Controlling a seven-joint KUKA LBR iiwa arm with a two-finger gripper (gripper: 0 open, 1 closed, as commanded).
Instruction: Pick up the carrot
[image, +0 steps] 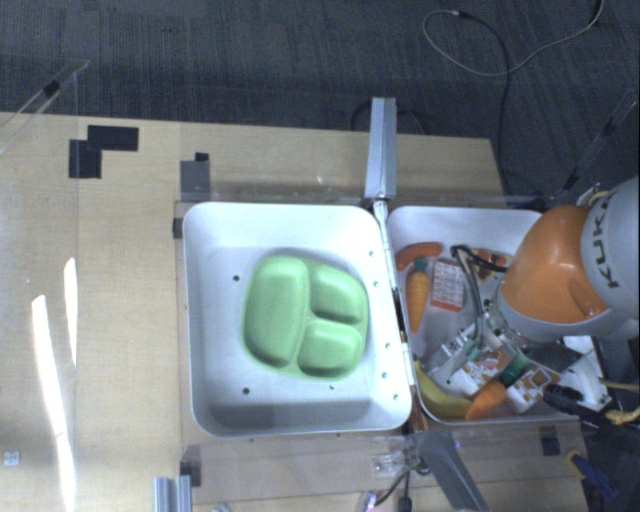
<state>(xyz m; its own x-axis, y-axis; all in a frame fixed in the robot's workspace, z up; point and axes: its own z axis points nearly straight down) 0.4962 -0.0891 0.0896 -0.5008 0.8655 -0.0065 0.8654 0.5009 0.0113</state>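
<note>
The carrot (418, 292) lies in the right bin (520, 214), close along its left wall at about 9 o'clock in the bin. It points lengthwise from 12 to 6, with a green tuft at its 12 o'clock end. It looks like a toy food piece: probably light, stiff and smooth-skinned, so it may slip or roll under a loose pinch. Its taper makes the thick upper half, just below the tuft, the better place to take hold, squeezing across its width. The bin wall sits just beside it at 9 o'clock, leaving little room on that side, and a printed carton (448, 286) lies just beside it at 3 o'clock.

The gripper (468, 352) hangs low over the clutter at about 5 o'clock from the carrot, apart from it. Whether it is open or closed cannot be told, as wrist hardware and packets blur together there, and nothing can be seen held in it.

By count, there are two white bins on the bench (120, 330). The left bin (205, 400) holds one green divided tray (305, 315) with three compartments. The right bin shows one carrot along the wall, and one second orange tapered piece (486, 402) with green at its upper end at 6 o'clock in the bin, which may be another carrot. It also holds one reddish sausage-like piece (418, 252) at 12 o'clock from the carrot, one banana (438, 394) and one carton. The smaller packets under the arm are too jumbled to count.
</note>
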